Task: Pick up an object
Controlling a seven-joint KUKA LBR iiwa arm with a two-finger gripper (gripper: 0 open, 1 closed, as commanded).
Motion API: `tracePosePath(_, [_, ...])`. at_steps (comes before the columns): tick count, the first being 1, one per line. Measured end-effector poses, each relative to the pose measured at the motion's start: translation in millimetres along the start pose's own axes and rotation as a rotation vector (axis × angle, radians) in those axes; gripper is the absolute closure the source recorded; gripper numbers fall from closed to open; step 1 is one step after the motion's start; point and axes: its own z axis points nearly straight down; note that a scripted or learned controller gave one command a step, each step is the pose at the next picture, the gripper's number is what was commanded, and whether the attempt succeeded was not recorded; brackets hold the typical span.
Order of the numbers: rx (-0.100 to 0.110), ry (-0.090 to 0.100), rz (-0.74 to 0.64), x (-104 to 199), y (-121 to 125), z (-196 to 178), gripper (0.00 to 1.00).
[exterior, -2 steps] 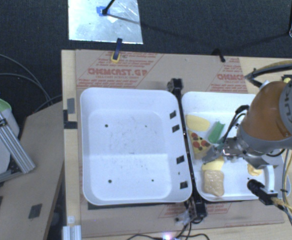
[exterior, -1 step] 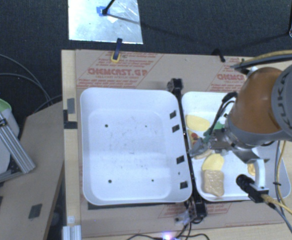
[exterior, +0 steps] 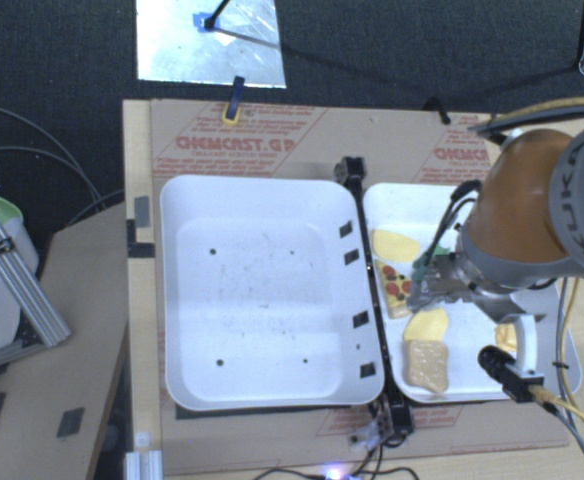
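Reaching in from the right, the grey arm [exterior: 537,208] with its orange band hangs over the right bin [exterior: 392,200], and its gripper [exterior: 424,286] sits low near that bin's left wall. The wrist hides the tool's tip, so whether it is released or clenched cannot be told, and nothing is seen grasped in it.

Several objects lie in the right bin. A pale yellow piece [exterior: 394,244] rests just above the gripper, towards the far wall. A small red-spotted item [exterior: 396,290] lies just beside the gripper on its left, by the wall between the bins. A yellow slice [exterior: 427,324] sits just below the gripper, and a tan bread-like slab [exterior: 427,366] lies nearer the front edge.

The left bin [exterior: 262,288] stands alongside. Red lettering on the board [exterior: 234,144] under the bins reads "CHEMCAST GP".
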Motion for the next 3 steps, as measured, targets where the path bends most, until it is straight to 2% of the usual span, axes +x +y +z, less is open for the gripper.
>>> tracePosePath(1, [-0.009,0.005,-0.010,82,1,-122,1.00])
tracePosePath(2, [-0.002,-0.002,0.007,13,0,-178,1.00])
tracePosePath(3, [0.005,-0.001,0.001,22,32,-141,1.00])
